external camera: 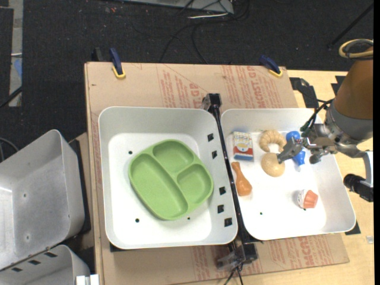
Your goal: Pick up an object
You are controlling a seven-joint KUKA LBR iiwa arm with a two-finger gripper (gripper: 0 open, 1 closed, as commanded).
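We count two shallow white bins on the bench: the left bin and the right bin. In the left one we've got a single item, one green divided plate, and we count three compartments in it. Over in the right one, we tally six loose things: one small carton, one pale ring-shaped pastry, one round tan ball, one orange bowling-pin-shaped toy, one blue toy, and one white-and-orange piece. Up top, two yellow clamps, one left and one right.
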